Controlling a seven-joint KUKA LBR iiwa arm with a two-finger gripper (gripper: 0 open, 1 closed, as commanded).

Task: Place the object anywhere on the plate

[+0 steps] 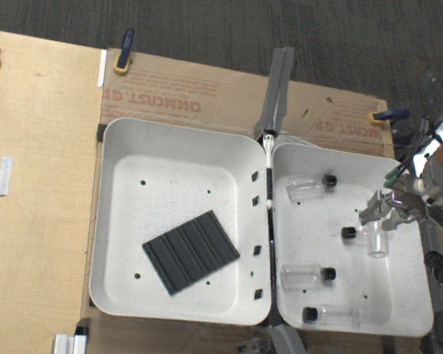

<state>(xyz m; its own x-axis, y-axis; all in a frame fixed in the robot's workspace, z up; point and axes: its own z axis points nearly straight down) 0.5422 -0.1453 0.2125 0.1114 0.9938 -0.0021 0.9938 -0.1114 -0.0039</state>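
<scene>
Camera view: clear black-capped vial (368,235), dark ribbed plate (190,252).

The plate (191,252) lies in the left bin (108,221), while four vials (307,274) lie scattered in the right bin (412,312) beside it.

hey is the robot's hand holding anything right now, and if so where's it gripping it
The hand seems to hold a clear vial near its upper end; the exact grip cannot be told.
</scene>
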